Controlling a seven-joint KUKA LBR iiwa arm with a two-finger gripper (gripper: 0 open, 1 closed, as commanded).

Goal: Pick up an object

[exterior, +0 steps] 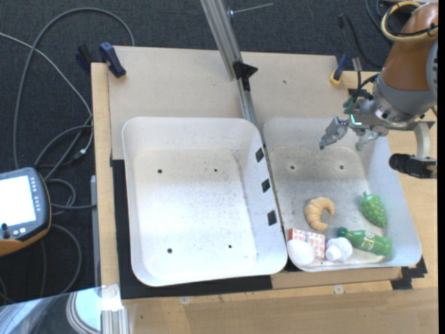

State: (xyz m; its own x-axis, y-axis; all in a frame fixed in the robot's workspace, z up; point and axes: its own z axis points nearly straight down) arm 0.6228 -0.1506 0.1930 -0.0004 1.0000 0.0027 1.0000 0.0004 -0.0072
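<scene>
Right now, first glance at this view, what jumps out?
The grey and orange arm reaching in from the right, its gripper hanging above the far part of the right bin, nothing visible between its jaws. Then the small cluster in that bin's near corner: a croissant, green grapes, a green bottle and a red and white carton.

The arm comes in at the upper right of the frame, its orange band uppermost and the grey wrist below it, angled down and to the left. The end effector [345, 134] hangs at the wrist's lower end with its two fingers [330, 136] spread apart, nothing between them.
</scene>
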